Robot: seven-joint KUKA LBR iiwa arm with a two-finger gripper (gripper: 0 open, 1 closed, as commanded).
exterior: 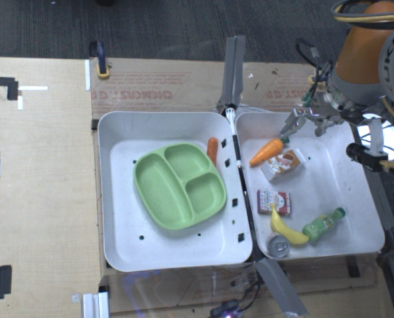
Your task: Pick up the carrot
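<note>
One carrot (266, 151), one banana (286, 228), one green plate (179, 185), two bins (111, 177), jaws' state unclear

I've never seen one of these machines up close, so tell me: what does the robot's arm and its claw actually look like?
The arm is thick and rounded, grey with a broad orange band near the wrist. Dark cables loop beside it, with a bit of green wiring near the wrist. Its gripper is small, silvery-grey metal with thin fingers, much slimmer than the arm itself.

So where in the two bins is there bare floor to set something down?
Left bin: bare floor below and left of the green plate. Right bin: an open strip right of the juice box, above the green bottle. Its lower left is crowded: red packet, banana, can.
</note>
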